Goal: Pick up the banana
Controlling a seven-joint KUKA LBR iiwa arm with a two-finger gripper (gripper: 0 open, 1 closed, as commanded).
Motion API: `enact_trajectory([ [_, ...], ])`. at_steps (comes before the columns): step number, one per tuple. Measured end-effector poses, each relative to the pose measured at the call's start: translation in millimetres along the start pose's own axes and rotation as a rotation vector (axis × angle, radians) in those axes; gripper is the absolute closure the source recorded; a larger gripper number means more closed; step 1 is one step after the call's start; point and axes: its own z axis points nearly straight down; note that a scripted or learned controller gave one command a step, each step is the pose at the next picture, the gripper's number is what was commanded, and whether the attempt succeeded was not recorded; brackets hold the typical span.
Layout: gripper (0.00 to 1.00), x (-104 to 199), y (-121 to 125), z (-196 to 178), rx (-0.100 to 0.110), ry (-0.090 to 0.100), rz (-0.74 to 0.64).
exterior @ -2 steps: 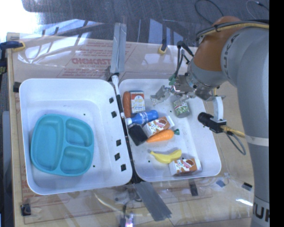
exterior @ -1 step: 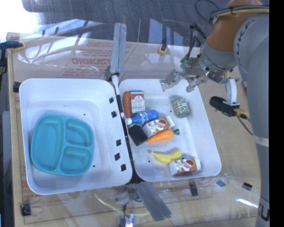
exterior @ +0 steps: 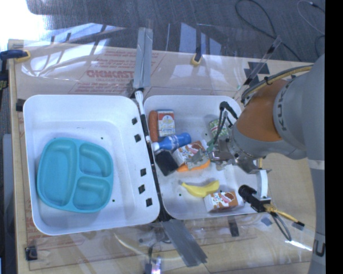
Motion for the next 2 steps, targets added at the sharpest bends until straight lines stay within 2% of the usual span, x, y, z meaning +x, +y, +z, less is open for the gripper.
enact_trajectory([
  [1, 0.0, 29.2, -43.1, 22.3, -0.005, 0.0, 0.036],
  [2, 1.0, 29.4, -42.2, 14.6, -0.003, -0.001, 0.03],
])
